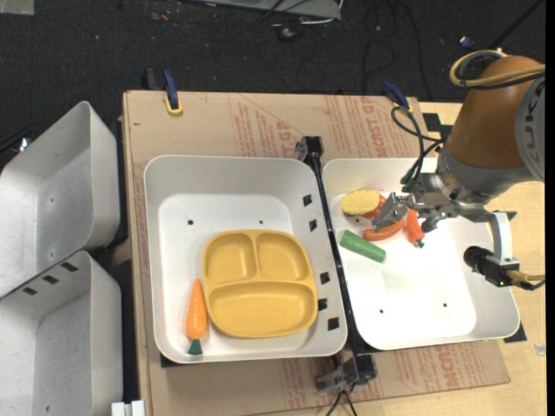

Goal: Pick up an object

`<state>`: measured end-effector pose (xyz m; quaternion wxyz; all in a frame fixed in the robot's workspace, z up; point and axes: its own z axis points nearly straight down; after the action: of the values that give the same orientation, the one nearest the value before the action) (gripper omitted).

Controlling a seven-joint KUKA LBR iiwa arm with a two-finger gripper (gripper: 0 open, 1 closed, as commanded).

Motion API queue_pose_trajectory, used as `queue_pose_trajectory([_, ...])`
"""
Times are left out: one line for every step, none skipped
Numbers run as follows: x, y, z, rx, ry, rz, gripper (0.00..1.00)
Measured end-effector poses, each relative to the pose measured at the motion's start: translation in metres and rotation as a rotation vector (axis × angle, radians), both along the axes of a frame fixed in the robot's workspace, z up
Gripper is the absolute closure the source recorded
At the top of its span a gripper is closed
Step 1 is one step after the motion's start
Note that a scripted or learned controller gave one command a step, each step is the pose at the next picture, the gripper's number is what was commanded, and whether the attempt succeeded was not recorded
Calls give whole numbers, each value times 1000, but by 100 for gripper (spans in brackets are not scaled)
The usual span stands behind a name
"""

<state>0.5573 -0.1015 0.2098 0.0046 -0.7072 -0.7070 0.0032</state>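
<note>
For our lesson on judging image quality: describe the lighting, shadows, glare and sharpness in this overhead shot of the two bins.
Camera view: even, bright light on both white bins, the right bin nearly washed out; soft shadow under the yellow tray and beside the carrot; floor above stays dark; small items under the gripper look slightly soft; edges otherwise sharp, with no obvious distortion.

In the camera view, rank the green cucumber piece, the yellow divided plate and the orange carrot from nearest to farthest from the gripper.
From the gripper:
1. Green cucumber piece, right bin, just below-left of it.
2. Yellow divided plate, middle of the left bin.
3. Orange carrot, left of the plate.
</note>
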Motion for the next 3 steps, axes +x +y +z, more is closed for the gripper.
queue_pose_trajectory([2, 0, 5, -1, -10, 1, 0])
queue_pose_trajectory([1, 0, -38, -2, -6, -1, 0])
queue_pose_trajectory([0, -6, -84, -2, -6, -1, 0])
